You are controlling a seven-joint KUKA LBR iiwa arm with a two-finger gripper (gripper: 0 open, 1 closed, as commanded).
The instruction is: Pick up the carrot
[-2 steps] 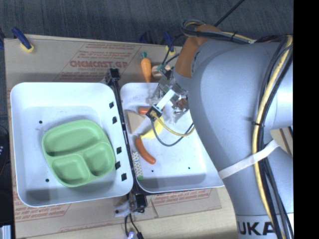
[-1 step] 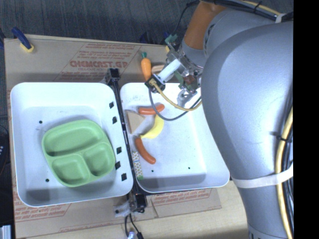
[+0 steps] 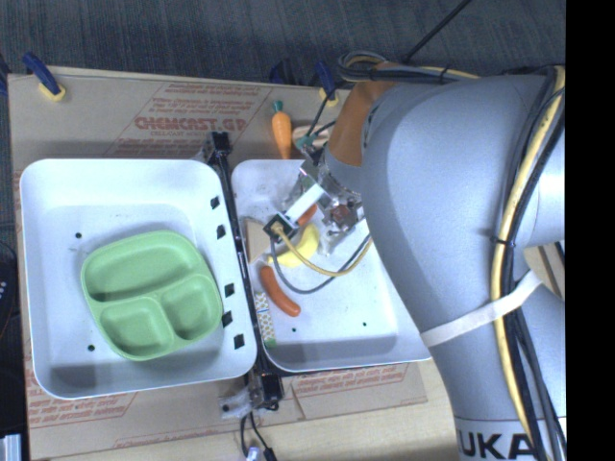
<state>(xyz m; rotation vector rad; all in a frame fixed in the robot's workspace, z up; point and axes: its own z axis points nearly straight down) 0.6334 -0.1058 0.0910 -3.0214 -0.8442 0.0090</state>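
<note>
pincer (image 3: 309,221) low in right bin (image 3: 380,339) | grip: cannot tell | carrot (image 3: 281,133) outside bin

Light is even and fairly bright, falling from above. The white bins (image 3: 58,257) read pale bluish-white with mild glare on their floors, and soft shadow gathers along their inner walls. The grey arm (image 3: 452,200) shows a broad soft sheen and casts only faint shade onto the bin beneath the jaws. The picture is low in resolution and slightly soft; small parts around the jaws blur together. The dark floor (image 3: 192,17) beyond the desk looks grainy.
</note>
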